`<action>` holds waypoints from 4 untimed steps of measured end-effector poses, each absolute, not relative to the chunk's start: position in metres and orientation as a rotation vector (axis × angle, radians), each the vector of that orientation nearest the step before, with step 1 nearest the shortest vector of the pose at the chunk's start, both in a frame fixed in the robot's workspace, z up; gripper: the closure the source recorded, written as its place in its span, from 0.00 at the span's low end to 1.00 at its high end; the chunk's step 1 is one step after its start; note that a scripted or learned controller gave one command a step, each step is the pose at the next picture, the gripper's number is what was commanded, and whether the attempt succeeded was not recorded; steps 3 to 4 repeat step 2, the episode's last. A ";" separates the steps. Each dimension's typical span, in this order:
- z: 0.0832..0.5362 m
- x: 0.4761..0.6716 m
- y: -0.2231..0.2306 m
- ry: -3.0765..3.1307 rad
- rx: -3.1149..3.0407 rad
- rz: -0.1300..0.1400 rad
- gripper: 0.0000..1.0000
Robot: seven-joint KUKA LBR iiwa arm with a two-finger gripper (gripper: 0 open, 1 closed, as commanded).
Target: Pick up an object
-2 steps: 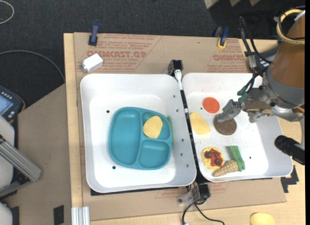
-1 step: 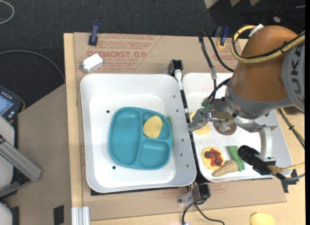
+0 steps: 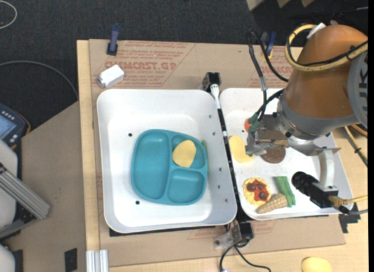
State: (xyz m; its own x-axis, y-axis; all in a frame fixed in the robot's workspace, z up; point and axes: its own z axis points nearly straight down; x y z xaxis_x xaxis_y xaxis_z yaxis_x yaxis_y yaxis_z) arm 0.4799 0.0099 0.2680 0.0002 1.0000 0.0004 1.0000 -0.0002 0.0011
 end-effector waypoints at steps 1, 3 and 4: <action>0.335 0.505 0.102 2.231 2.206 0.015 1.00; 0.449 0.479 0.091 2.219 2.213 0.019 1.00; 0.449 0.479 0.091 2.219 2.213 0.019 1.00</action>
